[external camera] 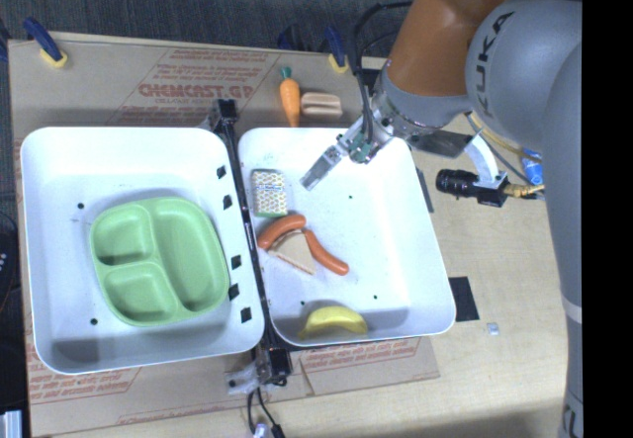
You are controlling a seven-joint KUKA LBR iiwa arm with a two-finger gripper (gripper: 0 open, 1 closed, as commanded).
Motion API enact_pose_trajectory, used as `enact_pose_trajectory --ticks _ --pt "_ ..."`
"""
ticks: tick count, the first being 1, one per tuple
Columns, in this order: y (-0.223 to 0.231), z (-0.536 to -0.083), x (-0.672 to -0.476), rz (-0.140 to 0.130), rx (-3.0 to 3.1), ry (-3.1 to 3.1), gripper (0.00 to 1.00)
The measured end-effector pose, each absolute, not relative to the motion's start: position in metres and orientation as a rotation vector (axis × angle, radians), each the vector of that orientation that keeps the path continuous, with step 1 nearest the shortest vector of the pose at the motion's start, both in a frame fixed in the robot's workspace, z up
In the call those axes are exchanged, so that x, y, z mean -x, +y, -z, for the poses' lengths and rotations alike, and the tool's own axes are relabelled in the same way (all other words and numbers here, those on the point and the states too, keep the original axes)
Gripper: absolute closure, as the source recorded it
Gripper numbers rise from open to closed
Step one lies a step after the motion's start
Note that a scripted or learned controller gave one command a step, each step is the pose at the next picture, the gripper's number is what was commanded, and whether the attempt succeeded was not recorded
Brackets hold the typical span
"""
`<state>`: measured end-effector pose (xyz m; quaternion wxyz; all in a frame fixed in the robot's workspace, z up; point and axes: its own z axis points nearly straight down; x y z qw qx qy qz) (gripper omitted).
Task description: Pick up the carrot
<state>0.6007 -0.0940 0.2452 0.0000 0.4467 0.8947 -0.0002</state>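
The claw hangs over the top part of the right bin, and you cannot tell if it is wide or narrow. It holds nothing you can see. The carrot (orange with a green top) lies on the table outside the bins, up and a bit left of the claw, just beside a little sandwich. Below the claw lie two sausages.

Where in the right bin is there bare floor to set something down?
The right half of the right bin, between the gripper and the banana, is bare. The left side is crowded: sponge, sausages, sandwich wedge.
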Motion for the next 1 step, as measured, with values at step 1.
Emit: enact_pose_trajectory --ticks 1 --pt "-0.1176 -0.0965 -0.6002 -0.005 -1.410 2.798 0.00"
